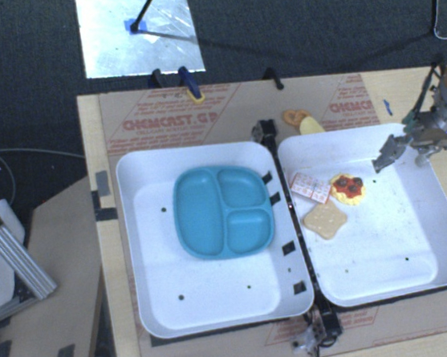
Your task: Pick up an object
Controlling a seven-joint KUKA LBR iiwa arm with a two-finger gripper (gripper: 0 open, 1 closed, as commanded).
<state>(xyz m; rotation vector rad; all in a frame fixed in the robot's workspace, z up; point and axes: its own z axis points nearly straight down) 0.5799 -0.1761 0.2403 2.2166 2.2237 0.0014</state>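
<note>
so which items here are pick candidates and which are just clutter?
Pick candidates, all in the right bin:
- pizza-like toy
- toast slice
- patterned card
- gripper hovers over that bin's upper right, to their right

Just lying about:
- blue divided plate in the left bin
- two small yellowish pieces on the cardboard behind the bins

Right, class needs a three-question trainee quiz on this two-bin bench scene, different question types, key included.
1. True or false: the blue divided plastic plate lies in the left white bin.
2. Which item in the right white bin lies nearest the bins' shared wall? A) pink-and-white flat packet B) round yellow toy with red topping C) tan toast-shaped piece
3. Fill in: the grey end effector hovers over the ___ bin.

Key: 1 true; 2 A; 3 right.
</note>
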